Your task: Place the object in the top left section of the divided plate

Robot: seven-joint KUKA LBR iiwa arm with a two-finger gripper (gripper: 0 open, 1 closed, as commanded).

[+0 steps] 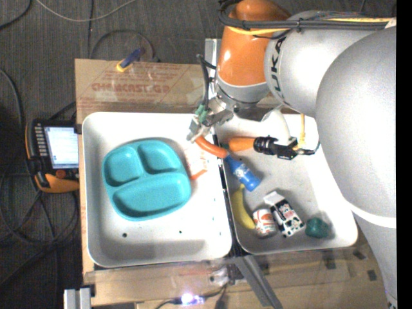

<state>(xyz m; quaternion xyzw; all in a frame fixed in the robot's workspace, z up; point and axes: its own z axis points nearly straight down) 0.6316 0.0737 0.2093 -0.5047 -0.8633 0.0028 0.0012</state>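
Camera view, arm: I saw the grey arm (335, 76) reach in from the right, its orange band (248, 37) above the seam between the two bins.

Gripper: the gripper (205, 124) hung over the top right corner of the left bin (154, 243), near the divider; I could not tell from up here how far its fingers stood apart, nor whether they had hold of anything (too small and too dark).

Carrot: the orange carrot (222, 145) lay slantwise across the seam between the bins, just below and right of the gripper, its thick end toward the right bin.

Plate: the turquoise divided plate (149, 179) sat in the left bin, two small sections at the top and one large section below; the carrot was beside it, apart from its top left section.

Small orange piece: a bit of orange (197, 171) lay by the plate's right rim.

Right bin: I counted a blue bottle (244, 174), a banana (241, 210), a can (264, 222), a black-and-white toy (285, 214) and a green lump (317, 227) in the right bin (335, 237).

Bench surroundings: cardboard (138, 89) lay behind the left bin, and a handheld pendant (55, 150) sat to its left.
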